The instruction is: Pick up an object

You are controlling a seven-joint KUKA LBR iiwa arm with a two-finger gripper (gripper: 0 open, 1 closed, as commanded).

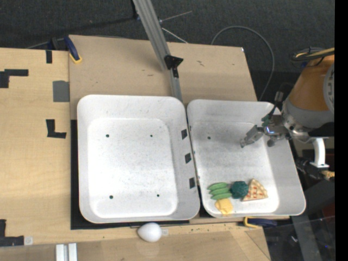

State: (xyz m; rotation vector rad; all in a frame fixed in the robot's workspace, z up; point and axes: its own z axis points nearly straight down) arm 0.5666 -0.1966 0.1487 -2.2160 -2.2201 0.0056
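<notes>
Smooth white egg [149, 232] (glossy, oval)

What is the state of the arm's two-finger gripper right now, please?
Two-finger gripper: over the right-hand shallow white bin; whether it is open or closed cannot be told; nothing visible in its grasp.

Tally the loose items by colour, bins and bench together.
Green: 2, a light green piece and a dark green piece
Yellow: 1
Orange pizza slice: 1
White egg on the bench: 1
Total: 5
</notes>
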